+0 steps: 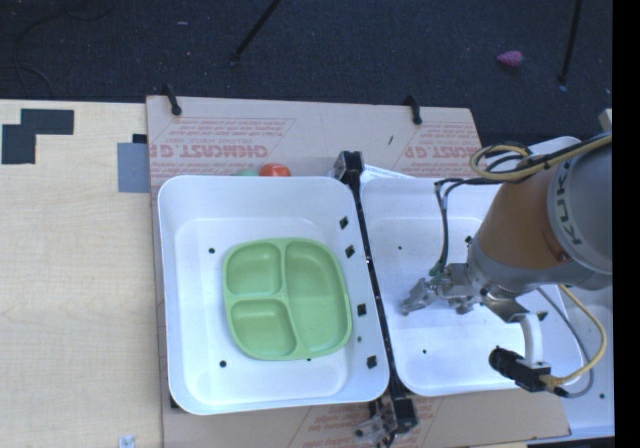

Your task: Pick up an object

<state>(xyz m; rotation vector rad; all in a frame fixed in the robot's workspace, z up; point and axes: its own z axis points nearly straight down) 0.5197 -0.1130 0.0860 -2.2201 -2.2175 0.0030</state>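
Camera view, looking down at a slant: we see two white bins side by side on a cardboard-lined bench. Left bin (190, 236) holds a green divided plate (287, 298) w/ three compartments, lying flat roughly mid-bin, a bit toward the near side. Right bin (420, 206) has the arm (545, 226) reaching in from the right, orange band above the wrist. Gripper (418, 298) sits low over the right bin's floor, near its left-centre, pointing left. We can't tell how far apart its fingers are; too small and blurred. Nothing visible between them. Plate and gripper are well apart, w/ the bins' divider wall between. Behind the left bin's far rim, an orange-red object (275, 171) and a bit of green beside it peek out. Far off on the dark floor, small pink thing (511, 58).
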